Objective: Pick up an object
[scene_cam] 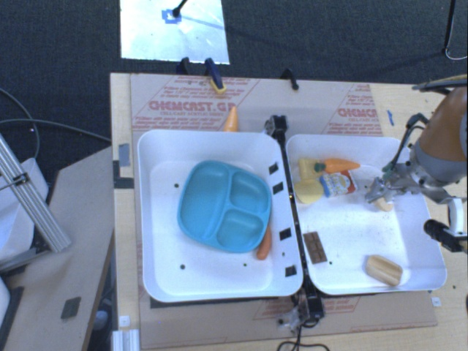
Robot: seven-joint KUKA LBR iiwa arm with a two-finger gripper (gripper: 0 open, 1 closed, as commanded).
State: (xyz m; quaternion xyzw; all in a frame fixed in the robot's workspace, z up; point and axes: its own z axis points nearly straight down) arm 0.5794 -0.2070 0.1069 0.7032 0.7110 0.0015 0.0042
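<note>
The gripper point(382, 193) partly covered a pale item point(384, 205) beneath it — grip state indeterminate (fingers blurred). Beyond it, board point(191, 107) lettering read "CHEMCAST GP".

Light fell evenly from above, bright but soft, and shadows were faint. The two white bins point(219, 287) were close to washed out, their walls losing detail. A pale square sheet point(174, 20) on the dark floor point(329, 20) beyond the bench point(124, 101) glared with a bluish sheen. The blue tray point(223, 205) showed mild highlights on its ridges. The whole view was slightly soft and grainy, with small details smeared.
</note>
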